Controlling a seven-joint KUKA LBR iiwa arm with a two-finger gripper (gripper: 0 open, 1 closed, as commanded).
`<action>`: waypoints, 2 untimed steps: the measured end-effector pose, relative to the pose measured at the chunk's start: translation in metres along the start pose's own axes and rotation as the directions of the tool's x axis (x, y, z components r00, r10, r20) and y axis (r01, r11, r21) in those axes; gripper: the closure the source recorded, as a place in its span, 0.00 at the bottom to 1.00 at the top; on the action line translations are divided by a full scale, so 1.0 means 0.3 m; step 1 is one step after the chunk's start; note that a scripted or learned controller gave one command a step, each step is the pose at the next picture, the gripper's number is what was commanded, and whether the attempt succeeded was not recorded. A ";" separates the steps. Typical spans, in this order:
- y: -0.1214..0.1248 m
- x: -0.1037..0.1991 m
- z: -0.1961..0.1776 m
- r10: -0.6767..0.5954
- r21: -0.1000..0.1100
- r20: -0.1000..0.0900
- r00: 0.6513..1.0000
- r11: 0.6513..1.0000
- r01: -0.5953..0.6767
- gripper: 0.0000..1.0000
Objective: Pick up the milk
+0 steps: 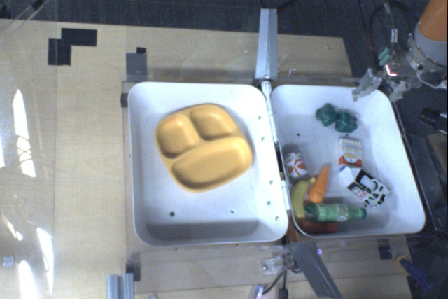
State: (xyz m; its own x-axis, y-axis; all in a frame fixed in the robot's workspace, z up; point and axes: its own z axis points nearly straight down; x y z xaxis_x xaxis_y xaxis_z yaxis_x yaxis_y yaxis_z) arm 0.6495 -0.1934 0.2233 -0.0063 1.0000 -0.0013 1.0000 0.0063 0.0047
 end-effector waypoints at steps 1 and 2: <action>-0.174 -0.023 0.087 -0.199 0.000 0.000 0.980 0.980 0.199 0.00; -0.270 0.028 0.240 -0.234 -0.001 0.000 0.972 0.972 0.234 0.00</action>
State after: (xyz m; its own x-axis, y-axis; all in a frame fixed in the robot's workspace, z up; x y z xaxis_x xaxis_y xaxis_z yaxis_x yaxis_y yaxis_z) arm 0.5688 -0.1856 0.1510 -0.2405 0.9707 -0.0025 0.9706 0.2405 0.0050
